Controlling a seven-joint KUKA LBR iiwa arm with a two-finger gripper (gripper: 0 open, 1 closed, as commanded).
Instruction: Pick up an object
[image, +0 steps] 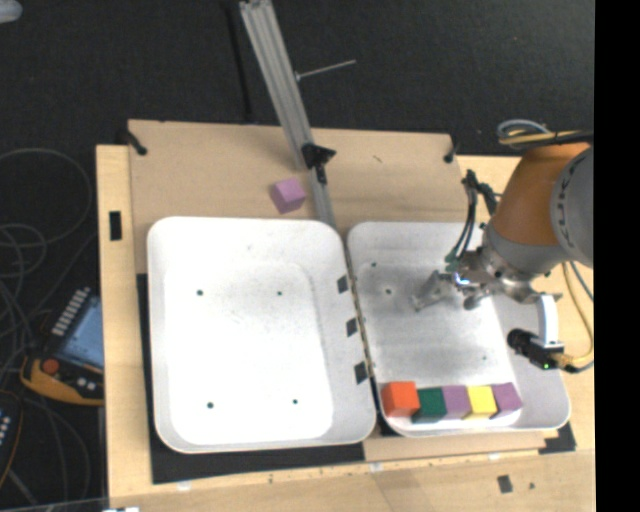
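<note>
1. Nothing lifted yet, by the look of it: tool (432, 293) low over the bare middle of the right bin (385, 240), with no block seen between its fingers.
2. Impossible to tell whether the tool is spread or pressed together; too small and blurred against the bin floor.
3. Candidates for picking lined up along the right bin's near edge, touching side by side: orange block (401, 397), green block (431, 403), pale purple block (456, 401), yellow block (482, 400), purple block (506, 396). All well apart from the tool.
4. Remaining, as a judgement: move toward the row, close on one block, raise it. Tight packing against the rim likely to hinder a clean grip.
5. Left bin (170, 300) white and shallow, with a few dark specks on its floor.
6. Stray lilac cube (288, 194) on the tan desk (200, 160), beyond the left bin, near a slanted metal bar (285, 90).
7. Dark carpet around the desk; cables and a handheld pendant (70, 345) on the floor at the left.
</note>
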